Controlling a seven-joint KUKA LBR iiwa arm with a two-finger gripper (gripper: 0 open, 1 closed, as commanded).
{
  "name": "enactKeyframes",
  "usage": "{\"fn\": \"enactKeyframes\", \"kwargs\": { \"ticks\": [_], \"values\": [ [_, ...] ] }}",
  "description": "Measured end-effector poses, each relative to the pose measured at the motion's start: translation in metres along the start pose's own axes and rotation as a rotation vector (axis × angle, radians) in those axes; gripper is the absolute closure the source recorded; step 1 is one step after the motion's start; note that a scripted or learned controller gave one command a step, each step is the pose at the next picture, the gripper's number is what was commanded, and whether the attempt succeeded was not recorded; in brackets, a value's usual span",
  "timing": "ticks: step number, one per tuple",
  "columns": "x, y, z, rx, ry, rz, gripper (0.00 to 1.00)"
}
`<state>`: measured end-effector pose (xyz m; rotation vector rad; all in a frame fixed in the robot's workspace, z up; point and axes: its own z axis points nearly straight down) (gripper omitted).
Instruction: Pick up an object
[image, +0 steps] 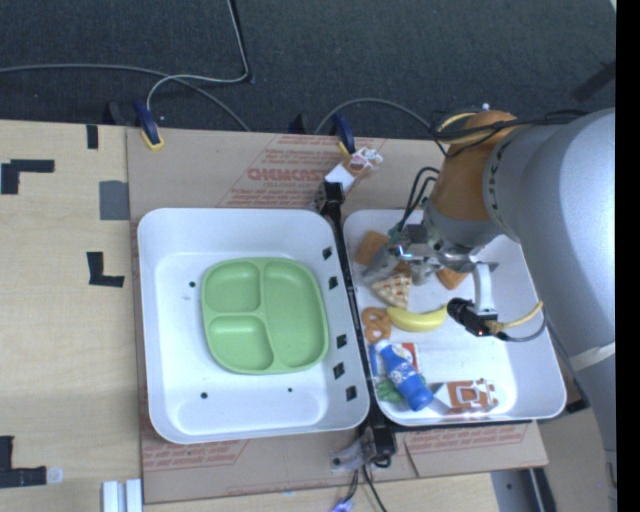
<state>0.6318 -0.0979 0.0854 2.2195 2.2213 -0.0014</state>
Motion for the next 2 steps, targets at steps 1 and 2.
{"fn": "enactKeyframes", "kwargs": {
  "ticks": [1, 2],
  "values": [
    [-0.0001, 0.0261, 0.0011, 0.009, 0.002, 0.002, 0.00],
    [-0.0080, 0.0338, 0.0018, 0.016, 0.004, 0.001, 0.00]
  ]
}}
